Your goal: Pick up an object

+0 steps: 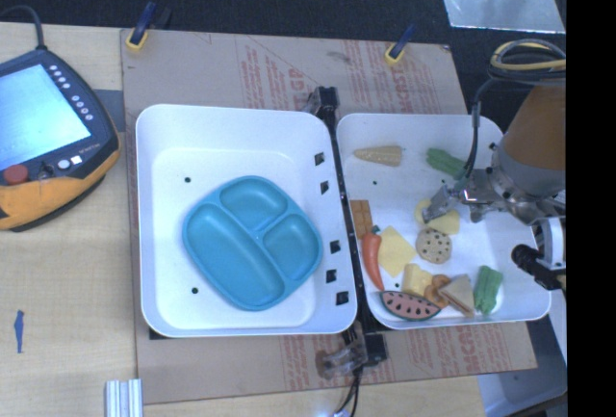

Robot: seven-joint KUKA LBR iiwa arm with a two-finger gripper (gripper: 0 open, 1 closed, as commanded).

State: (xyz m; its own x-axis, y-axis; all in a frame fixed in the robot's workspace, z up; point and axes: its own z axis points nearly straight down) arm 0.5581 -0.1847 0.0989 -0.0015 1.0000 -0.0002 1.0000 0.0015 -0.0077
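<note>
The grey arm with its orange band reaches in from the right, its end effector [445, 203] low in the right-hand shallow white bin [385, 129] just above a small yellow toy piece [445, 221] — whether anything sits between the fingers, or how wide they stand, cannot be told. Near it lie a round speckled cookie [434, 246], an orange carrot [372, 256], a watermelon slice [410, 305] and a green pepper-like piece [445, 162]. The left white bin [154, 213] holds a blue three-compartment plastic plate [252, 241] — both bins rest on the counter [67, 309].

Two white bins [154, 213], one blue divided plate [252, 242], about ten toy foods [435, 247].
</note>
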